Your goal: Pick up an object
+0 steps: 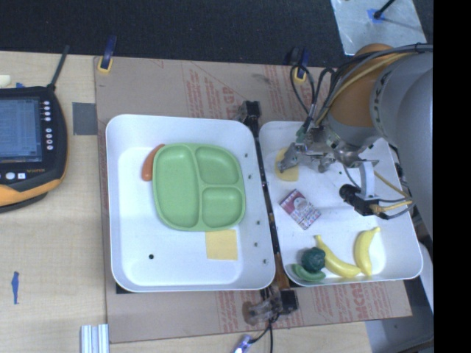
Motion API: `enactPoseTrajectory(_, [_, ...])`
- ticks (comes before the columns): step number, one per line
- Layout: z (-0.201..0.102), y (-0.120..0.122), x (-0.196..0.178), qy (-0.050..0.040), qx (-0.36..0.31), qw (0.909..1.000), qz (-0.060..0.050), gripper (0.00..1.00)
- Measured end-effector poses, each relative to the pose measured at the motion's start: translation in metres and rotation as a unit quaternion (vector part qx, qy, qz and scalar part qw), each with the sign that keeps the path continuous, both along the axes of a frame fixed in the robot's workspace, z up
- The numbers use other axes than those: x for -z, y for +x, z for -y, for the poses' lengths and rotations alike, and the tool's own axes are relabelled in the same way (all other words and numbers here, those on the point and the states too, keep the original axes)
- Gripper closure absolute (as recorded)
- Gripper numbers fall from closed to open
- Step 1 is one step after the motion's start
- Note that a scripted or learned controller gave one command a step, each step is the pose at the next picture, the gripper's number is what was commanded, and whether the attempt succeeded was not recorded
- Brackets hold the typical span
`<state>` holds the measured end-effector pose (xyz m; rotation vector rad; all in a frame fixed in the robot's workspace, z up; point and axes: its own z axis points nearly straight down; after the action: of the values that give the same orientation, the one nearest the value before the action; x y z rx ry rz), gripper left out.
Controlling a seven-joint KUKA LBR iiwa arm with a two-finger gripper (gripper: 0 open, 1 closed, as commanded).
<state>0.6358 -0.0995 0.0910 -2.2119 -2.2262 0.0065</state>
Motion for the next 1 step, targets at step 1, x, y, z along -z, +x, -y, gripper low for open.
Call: enactPoseTrajectory(1, [-0.0016,0.0205,-0.0012,0.0002,0.001,1.0,0.001,0.0])
